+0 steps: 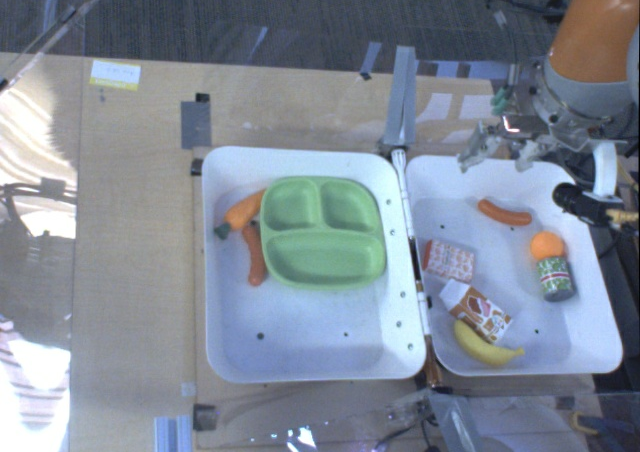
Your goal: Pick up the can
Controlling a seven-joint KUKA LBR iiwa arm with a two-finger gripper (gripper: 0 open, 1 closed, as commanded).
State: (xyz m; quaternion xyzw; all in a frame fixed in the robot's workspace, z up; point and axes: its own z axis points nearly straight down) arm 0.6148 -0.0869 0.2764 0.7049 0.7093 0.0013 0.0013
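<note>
In the right bin (590,345), nearest the camera, a banana (486,345) is seen, with a small carton (478,312) touching it. Further back, near the right wall, the can (556,278) stands upright with an orange ball (547,246) just behind it. A sausage (504,211) lies beyond. Above the far rim, the hand (505,145) is held with fingers spread wide, nothing between them.

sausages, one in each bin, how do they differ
The left bin's sausage lies nearly upright in the view, tucked against the green plate and beside the carrot. The right bin's sausage lies almost level, out on open floor, touching nothing. Both are slim, reddish-orange and lying flat.
</note>
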